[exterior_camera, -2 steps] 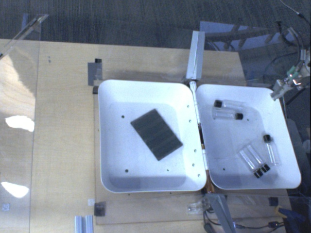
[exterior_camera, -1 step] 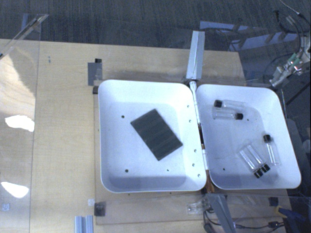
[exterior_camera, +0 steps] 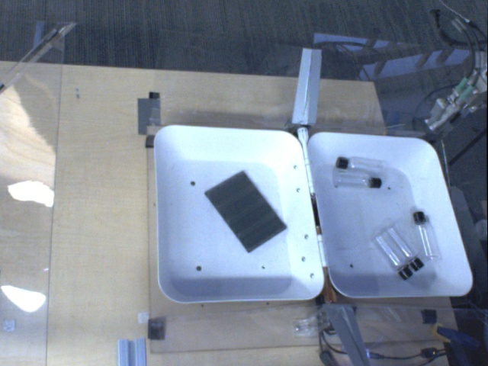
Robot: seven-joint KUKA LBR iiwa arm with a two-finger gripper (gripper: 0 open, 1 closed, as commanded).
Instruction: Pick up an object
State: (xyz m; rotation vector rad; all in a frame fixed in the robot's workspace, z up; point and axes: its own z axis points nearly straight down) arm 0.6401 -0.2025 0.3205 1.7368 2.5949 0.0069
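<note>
Dark slab: I see a flat, dark grey rectangular slab (exterior_camera: 245, 210) with a faint ribbed surface, lying turned on a diagonal at the middle of the left bin's floor, touching none of its walls.

Upper vials: two small clear plastic vials with black caps (exterior_camera: 355, 172) lie in the upper left part of the right bin, close together and roughly level across the frame.

Lower vials: three more clear, black-capped vials (exterior_camera: 404, 248) lie in the lower right part of that bin; two sit side by side with caps pointing to the lower right, and the third lies just beside them with its cap pointing up the frame.

Left bin: a shallow white square bin (exterior_camera: 174, 204) at the centre of the frame.

Right bin: a matching shallow white bin (exterior_camera: 366, 280), its left rim touching the left bin's right rim.

Tabletop: a pale wooden tabletop (exterior_camera: 99, 204) carries both bins, with bright glare patches at the far left.

End effector: I cannot tell its state from my feed.
</note>
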